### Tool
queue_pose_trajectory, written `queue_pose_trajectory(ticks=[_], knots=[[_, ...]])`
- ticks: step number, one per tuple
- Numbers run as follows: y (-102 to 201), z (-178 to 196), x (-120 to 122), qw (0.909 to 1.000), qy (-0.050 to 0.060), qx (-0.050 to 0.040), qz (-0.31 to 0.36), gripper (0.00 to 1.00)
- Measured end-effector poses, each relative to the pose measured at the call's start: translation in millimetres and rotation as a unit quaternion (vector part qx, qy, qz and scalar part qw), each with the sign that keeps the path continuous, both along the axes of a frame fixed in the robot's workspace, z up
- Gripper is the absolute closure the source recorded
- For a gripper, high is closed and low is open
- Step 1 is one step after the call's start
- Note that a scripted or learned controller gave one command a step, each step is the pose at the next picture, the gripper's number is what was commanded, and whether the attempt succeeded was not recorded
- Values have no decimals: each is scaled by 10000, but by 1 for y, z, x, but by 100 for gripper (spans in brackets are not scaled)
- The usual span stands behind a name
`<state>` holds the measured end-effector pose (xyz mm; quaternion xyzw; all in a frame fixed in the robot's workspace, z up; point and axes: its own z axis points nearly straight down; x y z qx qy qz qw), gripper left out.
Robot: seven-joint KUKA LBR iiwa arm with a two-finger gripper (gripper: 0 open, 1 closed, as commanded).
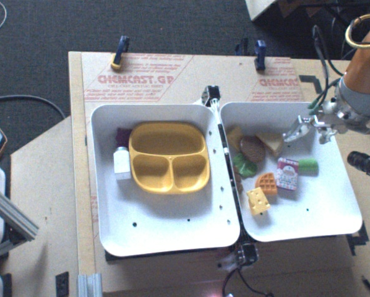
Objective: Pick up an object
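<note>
In the left bin [104,228] a yellow divided tray [169,156] fills the middle, with a small white bottle [122,163] touching its nine o'clock edge and a dark purple item [123,135] just beyond at ten o'clock.

The right bin [333,218] holds the candidates for picking. From its left wall: a brown rounded piece [252,147] at ten o'clock, a green leafy piece [244,164] just below it, a waffle piece [266,182] and a cheese block [258,201] toward seven o'clock, then a pink carton [288,174] touching a green cylinder [307,164] near centre.

The gripper [310,127] hovers at the bin's one o'clock, fingers apart and holding nothing.

In my judgement the carton and cylinder are the nearest targets, but they touch. A clean pick likely calls for descending straight over the cylinder's free end, fingers straddling its narrow width, so the carton is not caught too.
</note>
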<state>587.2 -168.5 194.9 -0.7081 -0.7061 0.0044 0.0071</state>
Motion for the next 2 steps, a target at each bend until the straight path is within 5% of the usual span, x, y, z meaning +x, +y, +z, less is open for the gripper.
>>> queue_pose_trajectory(ticks=[1, 2], knots=[[0, 8, 3, 10000, -74, -15, 14, 0], [-1, -54, -1, 10000, -48, -8, 13, 0]])
